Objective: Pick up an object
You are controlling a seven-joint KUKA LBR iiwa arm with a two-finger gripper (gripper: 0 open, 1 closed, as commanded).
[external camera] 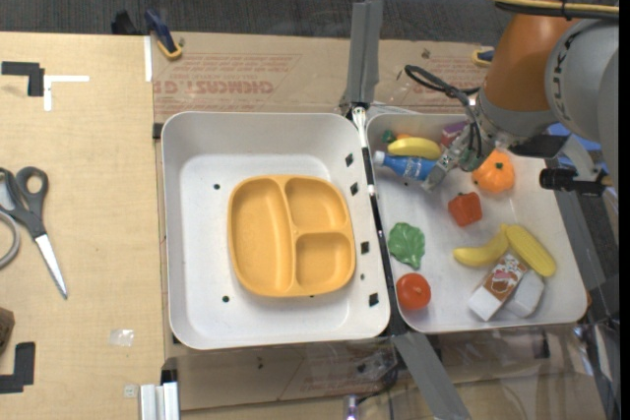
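A grey and orange robot arm reaches from the right into the right-hand white bin (556, 241), its pincer (461, 152) low at the bin's far end beside a small plastic bottle (409, 168) lying under a yellow banana (413, 148); whether the pincer is open or closed cannot be told. The bottle looks light, stiff and slippery, so gripping across its middle seems best. The left bin (187, 241) holds a yellow divided plate (291, 235).
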